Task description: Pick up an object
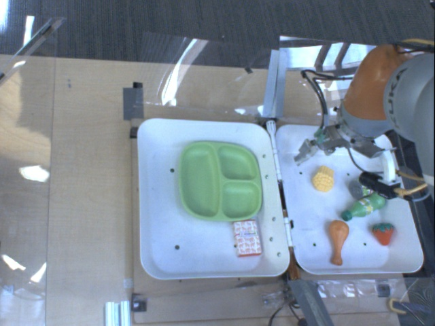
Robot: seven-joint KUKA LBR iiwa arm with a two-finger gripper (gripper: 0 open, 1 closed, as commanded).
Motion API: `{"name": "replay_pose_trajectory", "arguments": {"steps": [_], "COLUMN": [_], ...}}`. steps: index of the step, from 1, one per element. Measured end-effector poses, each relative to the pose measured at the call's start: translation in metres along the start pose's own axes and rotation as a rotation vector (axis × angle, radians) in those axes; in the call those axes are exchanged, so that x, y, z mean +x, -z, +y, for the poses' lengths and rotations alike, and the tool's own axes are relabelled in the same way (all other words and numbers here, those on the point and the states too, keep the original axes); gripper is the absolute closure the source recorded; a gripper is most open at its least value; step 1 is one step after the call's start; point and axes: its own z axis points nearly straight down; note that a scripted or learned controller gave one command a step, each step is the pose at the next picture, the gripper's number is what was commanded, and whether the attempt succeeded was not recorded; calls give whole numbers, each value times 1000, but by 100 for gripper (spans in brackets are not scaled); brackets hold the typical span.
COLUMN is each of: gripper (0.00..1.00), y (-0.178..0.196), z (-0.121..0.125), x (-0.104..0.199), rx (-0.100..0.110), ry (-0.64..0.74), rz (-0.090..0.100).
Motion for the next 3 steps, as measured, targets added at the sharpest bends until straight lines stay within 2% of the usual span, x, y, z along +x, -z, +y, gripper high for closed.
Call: {"name": "replay_pose_trajectory", "arguments": {"steps": [1, 2, 3], "gripper": [0, 100, 100], "y": [-12, 1, 86], "z": [-59, -55, -38], "x": [12, 12, 79], "rx": [9, -1, 12], "ry": [-43, -41, -115], "rz": [3, -1, 5]}}
